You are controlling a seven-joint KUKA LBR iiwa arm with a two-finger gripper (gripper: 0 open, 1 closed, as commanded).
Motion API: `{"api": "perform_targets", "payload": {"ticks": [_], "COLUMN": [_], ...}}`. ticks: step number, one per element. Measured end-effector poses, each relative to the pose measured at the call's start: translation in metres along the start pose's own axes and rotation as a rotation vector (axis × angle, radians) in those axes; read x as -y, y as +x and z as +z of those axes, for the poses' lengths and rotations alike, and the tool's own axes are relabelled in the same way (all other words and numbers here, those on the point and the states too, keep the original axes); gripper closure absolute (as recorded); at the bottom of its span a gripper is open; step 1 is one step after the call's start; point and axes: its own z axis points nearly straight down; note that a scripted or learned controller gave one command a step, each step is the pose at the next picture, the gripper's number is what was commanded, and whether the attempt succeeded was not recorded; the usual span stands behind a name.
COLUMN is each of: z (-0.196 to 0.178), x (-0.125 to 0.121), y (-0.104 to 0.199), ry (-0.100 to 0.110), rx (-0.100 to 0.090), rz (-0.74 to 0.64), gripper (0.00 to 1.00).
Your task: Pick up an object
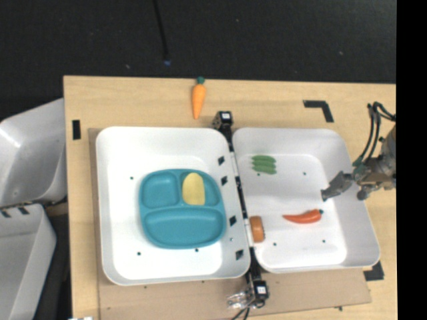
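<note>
Jaws: you cannot tell their state; gripper (343, 185) sits at right bin's (357, 245) right rim, blurred. Nothing visibly held. Nearest candidate, red chili (303, 217), lies on bin floor just beside gripper (green item (264, 164) farther off). Your pick not yet done: reach, grasp and lift remain.

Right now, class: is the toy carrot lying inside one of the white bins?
No. The carrot lies on the bare bench, beyond the left bin.
</note>
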Motion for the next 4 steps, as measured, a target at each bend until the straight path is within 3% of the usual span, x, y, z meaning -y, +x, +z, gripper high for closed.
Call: {"api": "perform_targets", "payload": {"ticks": [1,2,4], "z": [-0.006,0.057,0.131], "x": [-0.003,0.001,-0.006], "y": [0.000,0.002,-0.004], "ry": [-0.011,-0.005,-0.014], "rx": [0.003,0.002,0.002], "rz": [-0.003,-0.002,0.000], "gripper": [0.00,0.00,0.00]}}
